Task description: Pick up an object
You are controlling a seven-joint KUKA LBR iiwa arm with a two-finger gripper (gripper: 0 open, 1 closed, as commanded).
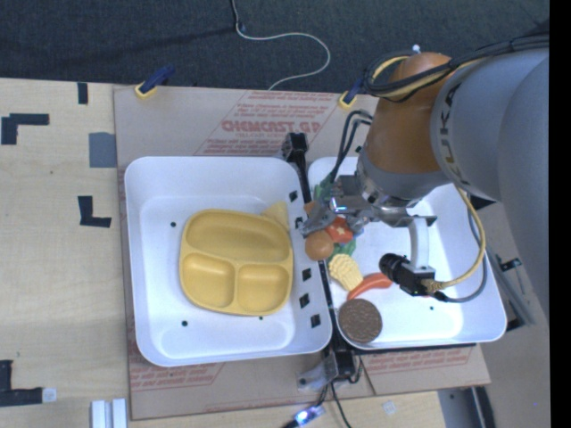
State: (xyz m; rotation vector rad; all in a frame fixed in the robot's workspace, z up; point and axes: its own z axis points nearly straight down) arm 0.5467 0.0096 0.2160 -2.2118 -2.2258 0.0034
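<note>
My gripper (328, 219) hangs low over the left side of the right bin (464, 319), next to the divider between the bins. Just beneath it lie a small red piece (340, 233) and a brown rounded piece (318, 247); whether it touches either I cannot tell. In front of them lie a yellow corn-like piece (343, 270), an orange piece (371, 283) and a round dark brown disc (360, 321). A bit of green (326, 188) peeks out behind the gripper. The arm's wrist hides the rear of this bin.
The left bin (152, 194) holds a yellow divided plate (236, 261) and a pale yellow piece (278, 212) by its right wall. A black cable fitting (403, 274) hangs from the arm over the right bin. Cardboard lies under both bins.
</note>
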